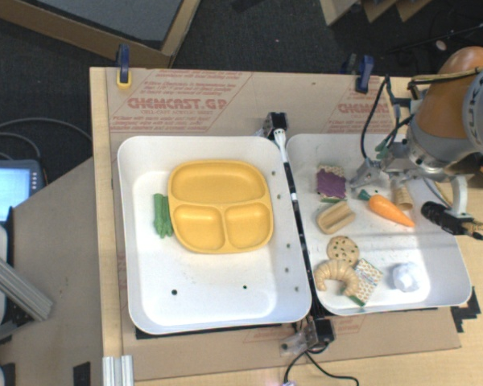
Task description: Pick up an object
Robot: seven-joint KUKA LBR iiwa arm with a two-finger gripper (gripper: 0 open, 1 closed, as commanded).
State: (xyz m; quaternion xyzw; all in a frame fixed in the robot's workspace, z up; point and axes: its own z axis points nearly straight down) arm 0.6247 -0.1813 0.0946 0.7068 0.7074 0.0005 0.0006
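Note:
My gripper (384, 182) hangs over the far part of the right bin (459, 284), just above and behind an orange carrot (390, 210). To its left in the same bin lie a purple piece (332, 183) and a tan bread roll (335, 216). A small tan cylinder (402, 194) sits right by the gripper, and whether it is held is unclear. Nearer the front are a chocolate-chip cookie (342, 250), a croissant (335, 273), a sandwich wedge (365, 281) and a pale crumpled ball (403, 277).
The left bin (137, 240) holds a yellow divided plate (220, 204) with a green bean pod (161, 215) beside its left edge. A raised rim between the bins runs along (294, 215). The arm's grey and orange body (455, 111) fills the upper right.

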